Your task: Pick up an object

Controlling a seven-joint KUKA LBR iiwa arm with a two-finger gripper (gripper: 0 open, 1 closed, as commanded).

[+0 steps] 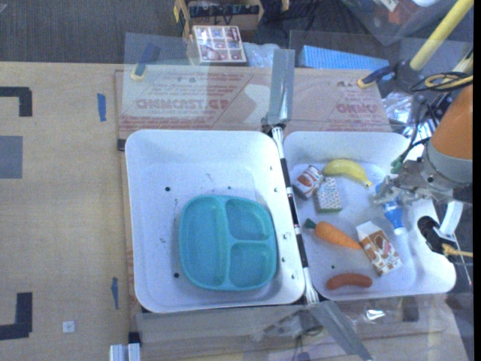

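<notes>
We see two white bins side by side on the bench [60,201]. The left bin [150,156] holds a teal tray [225,241] with three compartments, lying in its lower middle part. The right bin [353,145] holds the loose things. A banana [346,170] lies near its upper edge. Below and to the left of the banana are a small red-and-white packet [307,180] and, just beside it on the right, a speckled block [328,195]. A carrot [336,236] lies at a slant in the middle of this bin. To its right is a carton [379,248], tilted, white with a red picture. A sausage [349,281] lies near the bin's lower edge, below the carrot.

The arm [455,138] comes in from the right edge of the frame, its orange band at the upper right. The hand [397,195] hangs over the right part of the right bin, to the right of the banana and just above the carton. We cannot tell how wide it stands, and we see nothing between its tips. A small blue thing [392,218] shows just below it; we cannot tell what it is.

At the top of the frame, behind the bins, stands a cardboard box [218,4].
</notes>
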